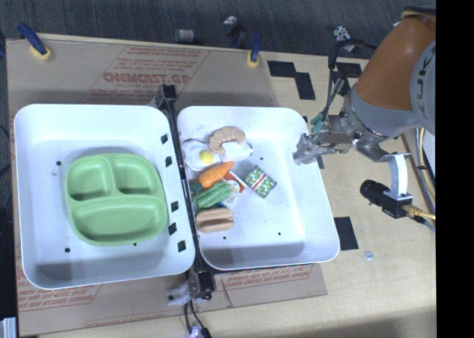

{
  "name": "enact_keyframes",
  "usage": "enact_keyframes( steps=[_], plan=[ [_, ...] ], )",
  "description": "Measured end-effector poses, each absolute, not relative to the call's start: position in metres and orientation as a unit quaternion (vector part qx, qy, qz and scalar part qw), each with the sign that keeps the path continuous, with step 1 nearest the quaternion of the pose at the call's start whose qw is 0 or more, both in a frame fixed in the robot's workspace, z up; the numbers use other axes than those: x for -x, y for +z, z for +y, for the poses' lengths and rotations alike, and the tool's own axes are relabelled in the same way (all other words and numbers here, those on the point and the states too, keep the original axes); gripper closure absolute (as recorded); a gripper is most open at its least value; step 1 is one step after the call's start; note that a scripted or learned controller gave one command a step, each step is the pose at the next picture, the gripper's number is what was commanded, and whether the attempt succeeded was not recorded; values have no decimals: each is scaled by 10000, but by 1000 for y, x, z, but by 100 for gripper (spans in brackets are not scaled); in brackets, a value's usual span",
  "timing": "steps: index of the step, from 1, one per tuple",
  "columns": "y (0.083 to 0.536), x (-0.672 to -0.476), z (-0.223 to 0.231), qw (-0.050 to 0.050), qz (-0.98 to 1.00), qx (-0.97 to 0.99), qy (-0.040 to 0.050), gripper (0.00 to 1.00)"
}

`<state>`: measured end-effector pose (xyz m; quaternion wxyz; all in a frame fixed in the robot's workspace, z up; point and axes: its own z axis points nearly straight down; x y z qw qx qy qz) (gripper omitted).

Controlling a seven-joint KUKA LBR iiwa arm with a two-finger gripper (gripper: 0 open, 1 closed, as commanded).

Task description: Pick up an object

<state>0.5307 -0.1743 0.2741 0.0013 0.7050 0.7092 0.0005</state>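
In the camera view, the toy foods, among them the carrot (216, 173), lay clustered along the left wall of the right bin (315, 218), judged light, rigid and slippery, best gripped across the carrot's middle, while the gripper (305, 150) hovered at the bin's right rim, its opening indiscernible.

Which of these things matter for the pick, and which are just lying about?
Belong to the job:
gripper, at the right bin's right rim
croissant
fried egg
carrot
green beans
hot dog
small green carton

Lying about:
green divided plate in the left bin
blue clamps
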Motion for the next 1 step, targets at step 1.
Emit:
enact_keyframes(
  steps=[1],
  plan=[
    [203,-573,-211,-12,7089,-7053,-11,100]
  ],
)
